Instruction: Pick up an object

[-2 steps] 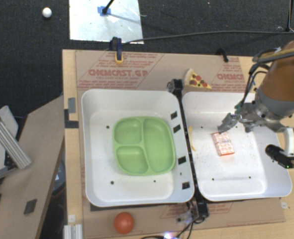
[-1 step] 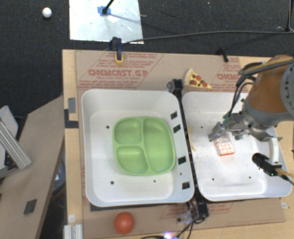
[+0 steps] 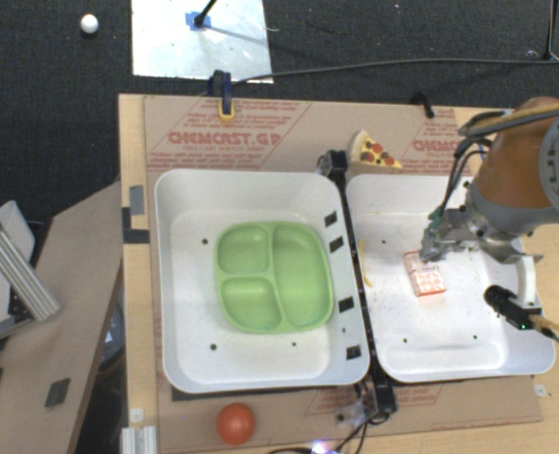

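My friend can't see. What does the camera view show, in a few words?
A grey and orange robot arm's gripper reaches down over a small red-and-white packet in the right white bin. The left white bin holds a green divided plate. A toy pizza slice and an orange ball lie outside the bins.

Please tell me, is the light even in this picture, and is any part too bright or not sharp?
Camera view: even, soft light; the white bins look very bright but keep their edges; the metal sheet at the top reflects some glare; the tool over the small red-and-white packet is slightly soft, details unclear.
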Action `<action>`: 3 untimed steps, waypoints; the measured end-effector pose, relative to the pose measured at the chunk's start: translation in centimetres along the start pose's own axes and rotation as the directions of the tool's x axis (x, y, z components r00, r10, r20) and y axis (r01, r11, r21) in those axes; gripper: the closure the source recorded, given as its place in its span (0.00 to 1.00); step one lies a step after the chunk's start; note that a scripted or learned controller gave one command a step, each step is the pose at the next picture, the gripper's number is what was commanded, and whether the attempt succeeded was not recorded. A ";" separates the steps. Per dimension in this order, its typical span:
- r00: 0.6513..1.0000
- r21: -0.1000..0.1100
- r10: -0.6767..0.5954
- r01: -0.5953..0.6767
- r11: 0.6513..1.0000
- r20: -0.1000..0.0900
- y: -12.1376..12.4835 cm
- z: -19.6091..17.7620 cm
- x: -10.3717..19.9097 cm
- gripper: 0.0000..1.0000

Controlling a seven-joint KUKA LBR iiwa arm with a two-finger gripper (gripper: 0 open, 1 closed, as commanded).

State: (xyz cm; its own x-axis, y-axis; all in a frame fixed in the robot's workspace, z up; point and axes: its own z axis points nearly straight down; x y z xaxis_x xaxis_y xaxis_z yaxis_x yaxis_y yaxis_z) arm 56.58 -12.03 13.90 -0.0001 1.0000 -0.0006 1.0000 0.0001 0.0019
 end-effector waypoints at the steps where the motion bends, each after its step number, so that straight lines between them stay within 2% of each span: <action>1: 1.000 -0.004 -0.004 0.004 1.000 0.000 -0.2 -4.4 0.1 1.00; 3: 1.000 -0.006 -0.005 0.005 1.000 0.001 0.1 -15.3 0.8 1.00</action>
State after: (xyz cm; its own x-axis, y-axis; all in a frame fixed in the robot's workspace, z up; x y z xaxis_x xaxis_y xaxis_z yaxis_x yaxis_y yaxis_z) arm 56.64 -11.20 29.18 -0.0052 1.0000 -0.0013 1.0000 0.0052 0.0075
